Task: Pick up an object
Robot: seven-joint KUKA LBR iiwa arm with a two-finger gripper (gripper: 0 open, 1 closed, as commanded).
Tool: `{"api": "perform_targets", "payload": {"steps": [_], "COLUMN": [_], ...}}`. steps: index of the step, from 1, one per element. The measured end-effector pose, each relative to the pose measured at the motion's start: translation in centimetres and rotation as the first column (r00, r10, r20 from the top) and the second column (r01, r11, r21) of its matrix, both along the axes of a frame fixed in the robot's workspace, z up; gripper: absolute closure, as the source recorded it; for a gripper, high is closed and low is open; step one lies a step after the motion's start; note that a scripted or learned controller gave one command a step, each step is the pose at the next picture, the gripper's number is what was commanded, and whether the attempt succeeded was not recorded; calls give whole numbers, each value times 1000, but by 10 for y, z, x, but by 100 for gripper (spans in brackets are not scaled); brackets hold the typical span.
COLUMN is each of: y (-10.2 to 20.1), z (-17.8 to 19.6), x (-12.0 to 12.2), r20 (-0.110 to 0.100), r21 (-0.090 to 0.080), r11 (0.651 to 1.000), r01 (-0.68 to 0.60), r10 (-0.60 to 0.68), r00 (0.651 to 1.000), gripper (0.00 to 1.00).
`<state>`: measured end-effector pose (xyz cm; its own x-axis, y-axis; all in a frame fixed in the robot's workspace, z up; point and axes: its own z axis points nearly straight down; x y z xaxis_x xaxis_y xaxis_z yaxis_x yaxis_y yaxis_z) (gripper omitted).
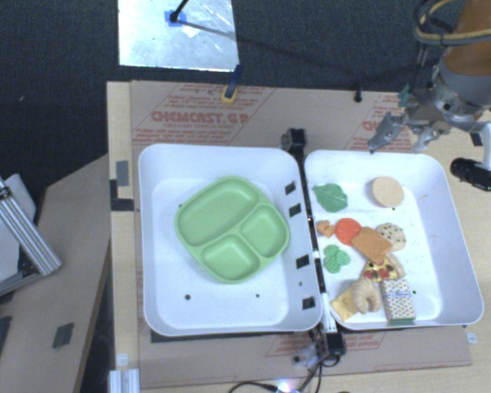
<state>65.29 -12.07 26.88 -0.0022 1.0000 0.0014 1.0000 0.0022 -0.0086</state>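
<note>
the arm (473, 31) comes in from the upper right corner, its orange band uppermost and the grey wrist section just below it, with dark cables looped beside the band. the wrist tilts down and toward the left. the gripper (403, 133) hangs at its lower end, its two fingers (383, 133) spread apart with a clear gap between them and nothing held there.

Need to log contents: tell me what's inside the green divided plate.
The green divided plate sits in the left bin; all three of its compartments show bare green surface with no items in them. The bin floor beneath the plate is covered, so anything under it cannot be seen.
</note>
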Motion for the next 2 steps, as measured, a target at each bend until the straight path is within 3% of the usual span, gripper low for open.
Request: {"api": "perform_targets", "payload": {"steps": [1, 2], "y": [0, -2], "z": [7, -41], "x": [2, 11], "r20": [11, 8], "r21": [-1, -2], "r11": [1000, 1000], "r01": [-1, -1], "r10": [1, 1], "r00": [1000, 1000], "gripper": [0, 0]}}
